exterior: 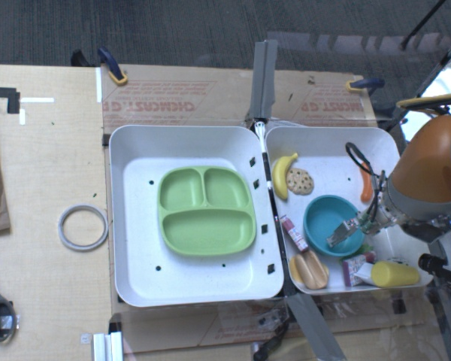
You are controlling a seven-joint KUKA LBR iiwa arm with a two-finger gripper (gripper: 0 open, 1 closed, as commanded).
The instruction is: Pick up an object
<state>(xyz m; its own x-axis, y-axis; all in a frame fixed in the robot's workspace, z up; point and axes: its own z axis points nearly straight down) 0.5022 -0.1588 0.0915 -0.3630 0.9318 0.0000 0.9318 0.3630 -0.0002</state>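
In the right bin (pixel 325 137) lie a banana (pixel 283 174), a cookie (pixel 300 180), a teal bowl (pixel 328 221), a hot dog toy (pixel 310 270), a pink-wrapped bar (pixel 294 234), a yellow cylinder (pixel 395 274) and an orange piece (pixel 367 187). A black cable loop (pixel 357 157) rests near the bin's back. My gripper (pixel 343 235) reaches in from the right and sits at the teal bowl's right rim. Its fingers look spread over the rim, one inside the bowl.
The left bin (pixel 128 224) holds a green divided plate (pixel 207 210). A tape ring (pixel 83 226) lies on the bench left of the bins. Blue-and-yellow clamps (pixel 113 68) hold the cardboard at the back. The arm's orange band (pixel 432 160) hangs over the right bin's right edge.
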